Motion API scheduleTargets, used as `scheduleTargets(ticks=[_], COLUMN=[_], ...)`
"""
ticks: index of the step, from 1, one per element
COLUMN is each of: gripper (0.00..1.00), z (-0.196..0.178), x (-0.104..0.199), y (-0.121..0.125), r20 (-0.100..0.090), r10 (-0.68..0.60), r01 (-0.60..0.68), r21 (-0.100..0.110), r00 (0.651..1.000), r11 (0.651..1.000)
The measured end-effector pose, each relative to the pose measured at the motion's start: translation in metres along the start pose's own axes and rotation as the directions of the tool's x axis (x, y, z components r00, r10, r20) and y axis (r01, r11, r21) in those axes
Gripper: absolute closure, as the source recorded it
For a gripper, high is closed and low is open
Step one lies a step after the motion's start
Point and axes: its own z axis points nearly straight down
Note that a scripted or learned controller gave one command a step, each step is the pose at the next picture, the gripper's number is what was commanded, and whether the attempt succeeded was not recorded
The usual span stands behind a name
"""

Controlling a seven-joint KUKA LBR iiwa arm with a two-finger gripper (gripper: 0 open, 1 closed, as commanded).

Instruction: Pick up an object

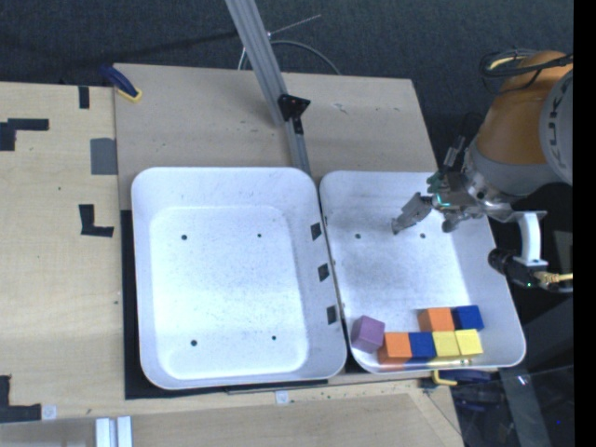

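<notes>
- Left bin [154,194]: a shallow white tray with rounded corners and a few dark dots on its floor, touching the right bin along their shared edge.
- Metal post [263,52]: a grey bar slanting down from the top, ending at the back of the gap between the two bins.
- Right bin [372,268]: white, taken as the landmark for what follows.
- Purple block [369,331]: a small cube, slightly turned, at the near left corner of the right bin.
- Block cluster [438,335]: orange, blue and yellow cubes packed in two short rows along the near edge of the right bin, just beside the purple block.
- Gripper [410,217]: over the far part of the right bin, pointing left, well apart from the blocks. How far its fingers are spread cannot be told; nothing is seen in its hold.
- Arm [521,128]: grey with an orange band, at the right bin's far right corner.
</notes>
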Motion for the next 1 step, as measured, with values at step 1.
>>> scheduleTargets(ticks=[1], gripper=[0.0], z=[0.0954], x=[0.0348], y=[0.0015], r20=[-0.001], r10=[0.0], r01=[0.0], r21=[0.008], r00=[1.0], r11=[1.0])
